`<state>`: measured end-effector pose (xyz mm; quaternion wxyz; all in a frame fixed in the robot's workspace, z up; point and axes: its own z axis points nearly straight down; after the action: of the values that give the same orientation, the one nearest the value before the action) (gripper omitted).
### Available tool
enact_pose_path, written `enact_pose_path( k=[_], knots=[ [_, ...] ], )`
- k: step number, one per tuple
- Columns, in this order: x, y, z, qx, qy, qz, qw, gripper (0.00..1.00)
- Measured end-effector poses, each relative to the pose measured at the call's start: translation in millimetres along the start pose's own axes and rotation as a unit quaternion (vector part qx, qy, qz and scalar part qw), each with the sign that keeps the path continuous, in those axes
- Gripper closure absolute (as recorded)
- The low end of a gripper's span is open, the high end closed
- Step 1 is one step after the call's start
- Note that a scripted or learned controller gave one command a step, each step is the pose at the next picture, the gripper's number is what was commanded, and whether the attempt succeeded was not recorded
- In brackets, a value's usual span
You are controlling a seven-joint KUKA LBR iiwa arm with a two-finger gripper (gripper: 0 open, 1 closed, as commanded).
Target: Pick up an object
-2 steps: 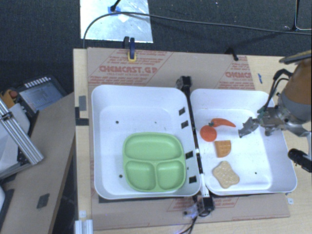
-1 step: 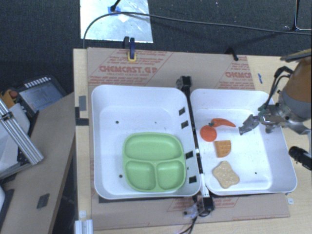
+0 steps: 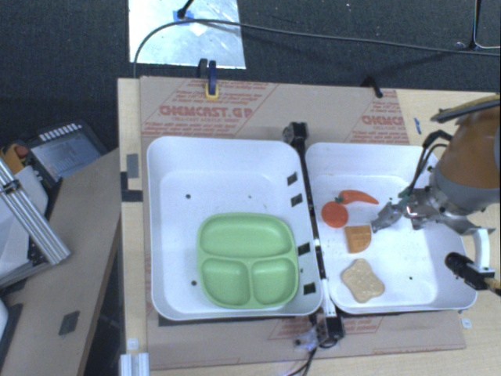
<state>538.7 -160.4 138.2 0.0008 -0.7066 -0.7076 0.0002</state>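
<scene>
From above and at a slant, the camera view takes in a worktop covered with printed cardboard and carrying two shallow white bins side by side. The right bin is the landmark here. Inside it lie four small things: a round red tomato-like piece toward the side nearest the divider between the bins, a curved orange-red pepper or chilli shape touching or almost touching the tomato on the side away from the divider, an orange block just below those two, and a pale tan cracker-like piece near the bin's lower edge. The left bin holds a green divided tray.

The grey arm with its orange band reaches across the right bin's far side. Its pincer hangs low over the bin floor, close beside the orange block and the pepper shape. Nothing sits between its fingers. They are small and dark in this view, and I cannot tell whether they are spread or pressed together.

This looks like the approach step, with the grasp not yet made. Any of the four pieces would do as the thing to pick up; the orange block seems nearest. The next move probably calls for lining up over one piece, descending squarely, then closing without nudging its close neighbours.
</scene>
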Motion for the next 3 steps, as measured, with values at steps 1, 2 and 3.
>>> enact_pose_path(
  k=[1,2,3],
  knots=[
    [-0.1,2.2,47.7,-0.002,0.001,0.0,1.0,0.0],
    [1.3,5.5,33.0,-0.007,0.001,-0.001,1.0,1.0],
    [3.3,16.2,-20.5,-0.002,-0.001,-0.001,1.0,1.0]
  ],
)
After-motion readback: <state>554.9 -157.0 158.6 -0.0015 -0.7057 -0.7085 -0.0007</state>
